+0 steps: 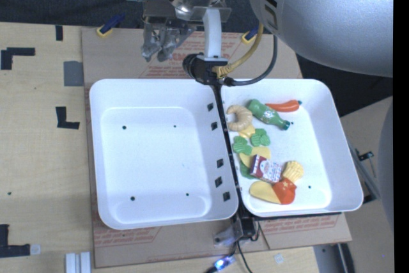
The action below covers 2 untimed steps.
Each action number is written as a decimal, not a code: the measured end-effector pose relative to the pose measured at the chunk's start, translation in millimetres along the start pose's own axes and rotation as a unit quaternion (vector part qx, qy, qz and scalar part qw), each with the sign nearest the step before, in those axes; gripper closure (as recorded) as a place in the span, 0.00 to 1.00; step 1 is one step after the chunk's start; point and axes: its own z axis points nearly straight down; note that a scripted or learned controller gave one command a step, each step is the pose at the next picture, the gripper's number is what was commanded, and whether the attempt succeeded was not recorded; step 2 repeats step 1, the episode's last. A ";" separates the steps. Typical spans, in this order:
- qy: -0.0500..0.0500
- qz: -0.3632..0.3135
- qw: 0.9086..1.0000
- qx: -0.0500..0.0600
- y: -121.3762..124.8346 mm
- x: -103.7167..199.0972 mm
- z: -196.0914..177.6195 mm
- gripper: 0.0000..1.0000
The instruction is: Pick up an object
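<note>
My gripper (161, 48) hangs high over the back edge of the left bin (105, 99), with nothing showing between its fingers. The right bin (319, 137) holds several toy foods in its left half. A green bottle (268, 114) lies beside a red chili (284, 106) and a tan croissant (240, 116). Below them lie green leafy pieces (246, 145), a red-and-white packet (264, 169), a yellow corn piece (293, 170), a yellow banana shape (264, 191) and a red piece (286, 192).
The big grey arm (319, 3) with its orange band fills the top right and overhangs the right bin's back edge. A black cable (211, 70) loops near the divider between the bins. Cardboard (115, 51) lies under both bins.
</note>
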 end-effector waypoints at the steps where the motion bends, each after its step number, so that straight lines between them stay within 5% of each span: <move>1: 0.002 -0.001 1.000 -0.004 0.6 0.5 -4.8 0.00; 2: 0.002 -0.001 1.000 -0.004 0.6 0.5 -4.8 0.00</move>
